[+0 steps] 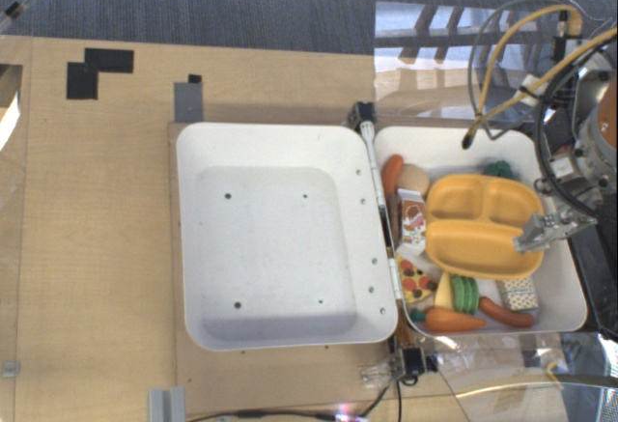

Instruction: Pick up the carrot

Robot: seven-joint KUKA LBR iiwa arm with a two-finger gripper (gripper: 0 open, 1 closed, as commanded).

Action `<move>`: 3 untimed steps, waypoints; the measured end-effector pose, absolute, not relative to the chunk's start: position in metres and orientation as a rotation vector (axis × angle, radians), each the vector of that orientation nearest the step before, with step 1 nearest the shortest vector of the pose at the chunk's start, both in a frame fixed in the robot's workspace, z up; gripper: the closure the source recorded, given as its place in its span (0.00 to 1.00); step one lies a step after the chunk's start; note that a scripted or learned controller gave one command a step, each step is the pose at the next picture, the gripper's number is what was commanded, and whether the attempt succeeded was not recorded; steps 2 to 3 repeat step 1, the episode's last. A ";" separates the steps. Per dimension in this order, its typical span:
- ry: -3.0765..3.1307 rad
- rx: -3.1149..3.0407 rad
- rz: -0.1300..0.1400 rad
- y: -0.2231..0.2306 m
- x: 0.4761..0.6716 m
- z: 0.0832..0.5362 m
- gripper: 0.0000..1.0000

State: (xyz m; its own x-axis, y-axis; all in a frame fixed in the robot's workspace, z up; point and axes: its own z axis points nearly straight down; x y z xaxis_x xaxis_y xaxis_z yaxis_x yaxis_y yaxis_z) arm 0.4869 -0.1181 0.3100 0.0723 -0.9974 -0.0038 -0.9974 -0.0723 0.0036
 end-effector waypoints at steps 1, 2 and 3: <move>-2.071 2.385 0.012 -0.010 0.534 0.362 1.00; -2.071 2.385 0.012 -0.010 0.534 0.362 1.00; -2.071 2.385 0.012 -0.010 0.534 0.362 1.00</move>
